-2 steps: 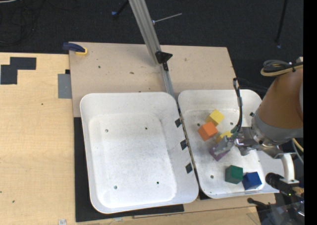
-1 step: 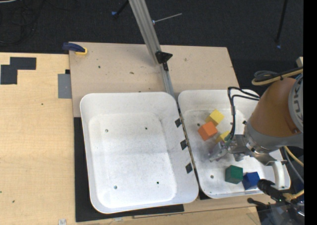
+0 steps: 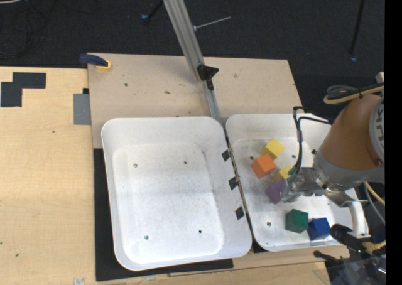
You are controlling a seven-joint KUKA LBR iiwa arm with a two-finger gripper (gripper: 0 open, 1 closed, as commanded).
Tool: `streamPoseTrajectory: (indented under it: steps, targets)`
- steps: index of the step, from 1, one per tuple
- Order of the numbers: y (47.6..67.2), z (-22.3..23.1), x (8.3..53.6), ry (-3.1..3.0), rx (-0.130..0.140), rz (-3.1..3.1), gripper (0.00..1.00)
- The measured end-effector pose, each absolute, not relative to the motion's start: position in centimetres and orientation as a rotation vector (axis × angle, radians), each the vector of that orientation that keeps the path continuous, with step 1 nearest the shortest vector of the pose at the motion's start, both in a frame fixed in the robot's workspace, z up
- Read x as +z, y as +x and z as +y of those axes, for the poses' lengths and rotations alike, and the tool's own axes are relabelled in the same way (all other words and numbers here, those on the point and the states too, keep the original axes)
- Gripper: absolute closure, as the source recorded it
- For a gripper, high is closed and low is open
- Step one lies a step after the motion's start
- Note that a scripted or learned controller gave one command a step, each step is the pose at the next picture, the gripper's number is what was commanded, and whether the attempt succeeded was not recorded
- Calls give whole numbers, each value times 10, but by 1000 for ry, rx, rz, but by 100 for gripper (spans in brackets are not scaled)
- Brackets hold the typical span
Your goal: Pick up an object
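A left white bin point(image 3: 166, 193) is lying on the bench with its floor bare apart from a few small dark dots, giving wide open room from rim to rim. Three small black clips point(image 3: 232, 183) are sitting along the seam where it is meeting the right white bin point(image 3: 251, 136). A slanted aluminium bar point(image 3: 186, 32) is reaching up from the far end of that seam.

In the right bin the blocks are crowding toward the middle and near side. An orange cube point(image 3: 264, 165) is sitting nearest the seam, with a yellow cube point(image 3: 274, 149) just beyond it on the far side. A purple block point(image 3: 274, 191), small and tilted, is lying just near of the orange one, and a second yellow piece point(image 3: 284, 172) is peeking out between them and the arm. Nearer the bin's front rim, a green cube point(image 3: 296, 221) and a blue cube point(image 3: 318, 228) are sitting side by side, touching or almost so.

The gripper point(image 3: 294, 187) is hanging low over the bin, right beside the purple block; whether its fingers are spread or pinching anything cannot be told, since the wrist is covering them. The grey arm with its orange band point(image 3: 352, 139) is filling the bin's right side, leaving little free floor there; the far left corner of this bin is staying open.
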State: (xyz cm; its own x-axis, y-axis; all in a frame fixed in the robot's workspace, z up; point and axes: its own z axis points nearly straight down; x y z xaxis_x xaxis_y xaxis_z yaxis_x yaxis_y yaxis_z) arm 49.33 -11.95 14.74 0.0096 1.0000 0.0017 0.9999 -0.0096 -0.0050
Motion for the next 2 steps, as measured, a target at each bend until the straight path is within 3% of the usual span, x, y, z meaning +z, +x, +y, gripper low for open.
streamPoseTrajectory:
  steps: [2]
  targets:
    - [490, -131, 235, -2222, -2, -2224, 100]
